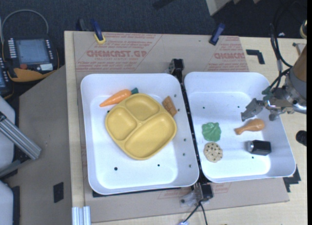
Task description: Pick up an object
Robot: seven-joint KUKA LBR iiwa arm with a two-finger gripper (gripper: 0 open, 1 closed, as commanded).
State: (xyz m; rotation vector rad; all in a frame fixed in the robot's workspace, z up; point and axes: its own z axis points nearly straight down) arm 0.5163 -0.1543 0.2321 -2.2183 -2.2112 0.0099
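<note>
Nothing is lifted yet. The pincer [257, 108] hangs open at the right bin's [229, 170] three o'clock side, just above the chicken drumstick [250, 127]; closing on it and raising it remain. Lettuce [211, 131], a cookie [212, 152] and a black block [258, 147] lie nearby.
</note>
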